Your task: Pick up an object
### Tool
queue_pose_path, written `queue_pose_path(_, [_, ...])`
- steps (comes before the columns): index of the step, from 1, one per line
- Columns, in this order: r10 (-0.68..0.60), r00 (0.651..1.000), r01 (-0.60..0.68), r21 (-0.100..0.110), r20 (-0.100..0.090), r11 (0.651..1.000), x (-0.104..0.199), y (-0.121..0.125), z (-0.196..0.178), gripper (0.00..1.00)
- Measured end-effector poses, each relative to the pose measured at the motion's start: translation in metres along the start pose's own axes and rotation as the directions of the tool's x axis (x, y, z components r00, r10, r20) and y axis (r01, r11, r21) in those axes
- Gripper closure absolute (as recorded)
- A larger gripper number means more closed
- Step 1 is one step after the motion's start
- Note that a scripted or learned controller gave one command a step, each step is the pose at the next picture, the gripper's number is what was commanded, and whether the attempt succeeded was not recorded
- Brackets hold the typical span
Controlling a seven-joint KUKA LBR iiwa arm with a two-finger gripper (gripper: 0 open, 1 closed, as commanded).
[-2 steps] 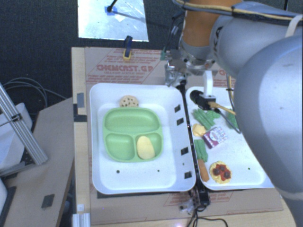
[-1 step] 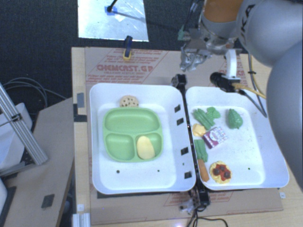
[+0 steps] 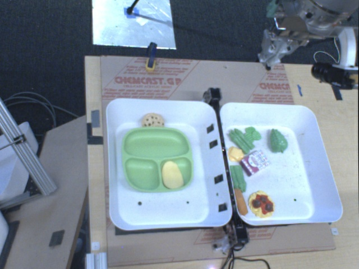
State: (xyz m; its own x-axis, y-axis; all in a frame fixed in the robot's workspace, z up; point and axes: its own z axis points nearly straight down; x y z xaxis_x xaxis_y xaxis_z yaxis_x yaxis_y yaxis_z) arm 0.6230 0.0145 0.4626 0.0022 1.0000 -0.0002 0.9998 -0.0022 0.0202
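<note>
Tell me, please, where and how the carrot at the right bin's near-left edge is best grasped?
Probably from straight above, pinching the carrot across its narrow middle. It lies flat, lengthwise along the right bin wall, with the pizza slice close beside it, so the pincer has little room either side.

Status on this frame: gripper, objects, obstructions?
Gripper high behind right bin, nothing between fingers. Toy food in right bin untouched. Nothing blocking.

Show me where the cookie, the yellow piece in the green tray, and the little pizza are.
Cookie point(image 3: 152, 120): camera view, middle of its top face.
Yellow piece point(image 3: 173, 174): camera view, centre of its rounded top.
Little pizza point(image 3: 261, 203): camera view, centre of its topped face.
</note>
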Motion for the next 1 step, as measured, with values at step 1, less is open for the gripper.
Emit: queue_pose_path(1, [0.000, 1.000, 0.000, 0.009, -0.001, 1.000, -0.0358, -0.0825, -0.0743, 1.00])
